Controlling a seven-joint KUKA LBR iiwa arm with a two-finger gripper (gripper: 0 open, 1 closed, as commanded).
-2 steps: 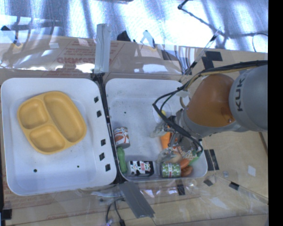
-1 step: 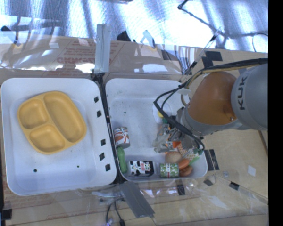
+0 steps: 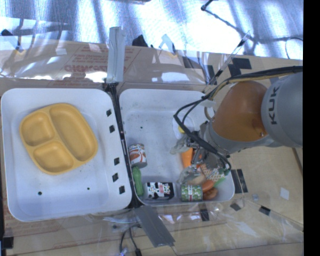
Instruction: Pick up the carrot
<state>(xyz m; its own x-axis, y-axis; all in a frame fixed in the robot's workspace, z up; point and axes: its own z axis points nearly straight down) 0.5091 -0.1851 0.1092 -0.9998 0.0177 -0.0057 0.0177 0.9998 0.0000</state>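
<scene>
Carrot [image 3: 187, 157]: orange piece in the right bin [image 3: 154, 111], toward its near right corner, at the top of a crowded heap. Pincer [image 3: 194, 163] is down on that heap, right at the carrot; grip state: cannot tell, the wrist and cables cover it, and nothing shows the carrot as gripped.

Risks from here (judgement):
- Crowding. The carrot touches or sits just beside other food pieces, so a closing grasp may catch a neighbour or pinch two things at once.
- Bin wall. The heap lies against the right bin's near wall and right corner; little room for approach, and contact with the rim could deflect the pincer.
- Slip. The carrot looks tapered and smooth; an off-centre hold could squeeze it out sideways on lifting.
- Cable loop [image 3: 184, 116] hangs near the wrist and may snag.

Containers:
- Left bin [image 3: 21, 196]: holds a yellow divided plate [image 3: 57, 137], three compartments, nothing in them, lying in the far left part.
- Right bin: small can [image 3: 137, 156] against the left wall; green pickle-like item [image 3: 137, 181] just below it; black-and-white carton [image 3: 159, 190] along the near wall; green-labelled can [image 3: 191, 192] beside it; reddish-orange pieces [image 3: 209, 188] at the near right corner, kind unclear.
</scene>
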